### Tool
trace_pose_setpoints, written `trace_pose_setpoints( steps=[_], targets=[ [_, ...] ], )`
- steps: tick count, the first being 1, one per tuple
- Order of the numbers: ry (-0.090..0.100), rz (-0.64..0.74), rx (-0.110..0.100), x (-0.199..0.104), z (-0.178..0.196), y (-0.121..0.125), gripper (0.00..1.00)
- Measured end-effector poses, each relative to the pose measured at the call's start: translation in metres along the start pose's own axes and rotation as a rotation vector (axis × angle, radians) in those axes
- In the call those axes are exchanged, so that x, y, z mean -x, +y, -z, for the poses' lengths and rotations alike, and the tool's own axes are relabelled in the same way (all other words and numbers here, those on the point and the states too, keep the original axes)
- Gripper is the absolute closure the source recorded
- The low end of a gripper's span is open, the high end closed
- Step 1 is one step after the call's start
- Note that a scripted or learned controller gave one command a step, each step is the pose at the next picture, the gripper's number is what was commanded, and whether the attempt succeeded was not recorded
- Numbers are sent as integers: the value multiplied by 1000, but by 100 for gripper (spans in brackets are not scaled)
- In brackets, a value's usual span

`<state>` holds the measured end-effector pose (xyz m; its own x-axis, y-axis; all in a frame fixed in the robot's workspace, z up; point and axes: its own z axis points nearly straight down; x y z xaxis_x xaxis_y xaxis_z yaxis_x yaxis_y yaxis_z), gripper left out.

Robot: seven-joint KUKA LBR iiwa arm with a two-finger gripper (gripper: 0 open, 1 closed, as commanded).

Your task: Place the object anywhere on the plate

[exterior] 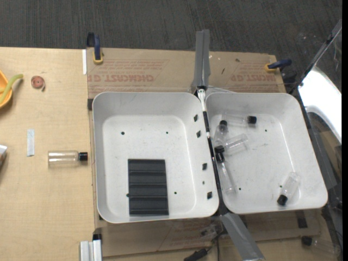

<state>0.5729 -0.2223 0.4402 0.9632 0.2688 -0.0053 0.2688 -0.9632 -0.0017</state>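
A black ribbed plate [147, 187] lies flat in the left bin [109, 118], toward its front. The right bin [304, 145] holds several clear plastic vials with black caps. One vial [235, 144] lies near the bin's left wall, with a smaller one [222, 127] just behind it. Another vial [246, 120] rests toward the back. A further vial [289, 188] lies in the front right corner, cap toward the front. A thin clear one [227, 179] lies along the left wall.
On the wooden bench left of the bins lies another clear vial [66, 157], beside a small white strip [30, 143]. An orange and yellow object [5, 88] sits at the far left edge. Clamps [94, 45] hold the cardboard behind the bins.
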Motion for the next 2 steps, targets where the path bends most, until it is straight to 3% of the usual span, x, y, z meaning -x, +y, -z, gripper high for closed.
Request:
trace_pose_setpoints(
  steps=[1,2],
  targets=[
    [0,-72,0,80,0,-22,0],
    [0,-68,1,24,-1,-48,0]
  ],
)
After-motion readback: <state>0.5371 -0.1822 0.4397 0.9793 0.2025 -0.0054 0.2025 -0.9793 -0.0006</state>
